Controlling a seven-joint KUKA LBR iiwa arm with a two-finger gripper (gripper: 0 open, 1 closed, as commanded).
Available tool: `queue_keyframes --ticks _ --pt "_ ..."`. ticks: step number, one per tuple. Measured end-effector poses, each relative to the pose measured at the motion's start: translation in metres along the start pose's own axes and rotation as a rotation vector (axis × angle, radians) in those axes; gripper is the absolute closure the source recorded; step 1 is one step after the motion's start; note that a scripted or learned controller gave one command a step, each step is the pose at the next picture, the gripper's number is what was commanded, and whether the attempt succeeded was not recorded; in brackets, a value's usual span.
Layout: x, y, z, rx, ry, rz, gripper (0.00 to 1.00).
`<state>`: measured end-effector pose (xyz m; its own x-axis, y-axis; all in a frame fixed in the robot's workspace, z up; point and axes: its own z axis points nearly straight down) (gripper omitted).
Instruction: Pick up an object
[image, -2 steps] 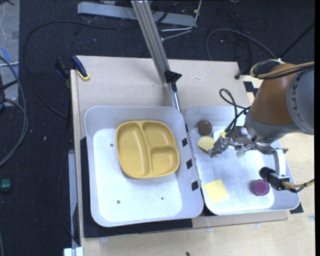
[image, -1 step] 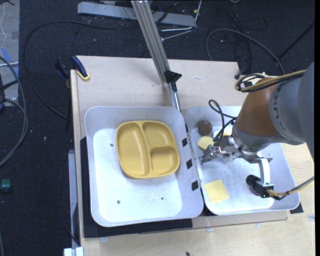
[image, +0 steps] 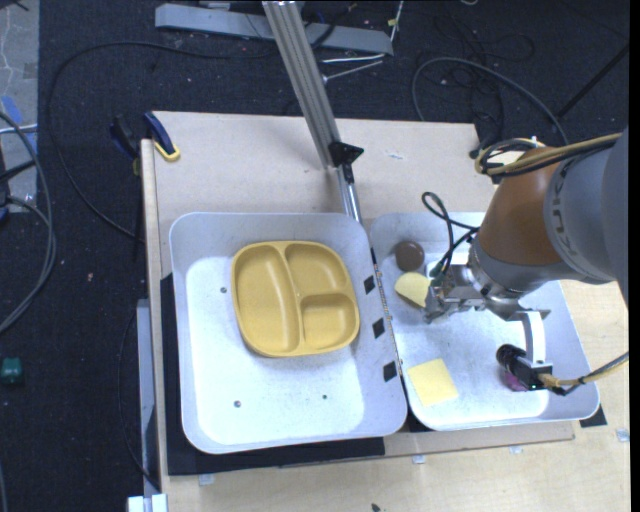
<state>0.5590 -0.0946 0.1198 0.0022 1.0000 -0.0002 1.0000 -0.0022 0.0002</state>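
The gripper (image: 437, 303) sits low in the right bin (image: 480, 405), touching or just beside a pale yellow piece (image: 411, 289); whether it grasps anything I cannot tell. Nothing looks lifted yet, so the pick appears unfinished.

The arm (image: 575, 215) is a thick grey tube with a wide orange band above the wrist. Black and yellow cables loop around it. Its gripper (image: 437, 300) is small, metallic and grey.
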Motion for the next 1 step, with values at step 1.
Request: queue_keyframes --ticks 1 --pt "-0.0047 -0.0019 -0.0552 -0.005 -0.001 -0.001 1.0"
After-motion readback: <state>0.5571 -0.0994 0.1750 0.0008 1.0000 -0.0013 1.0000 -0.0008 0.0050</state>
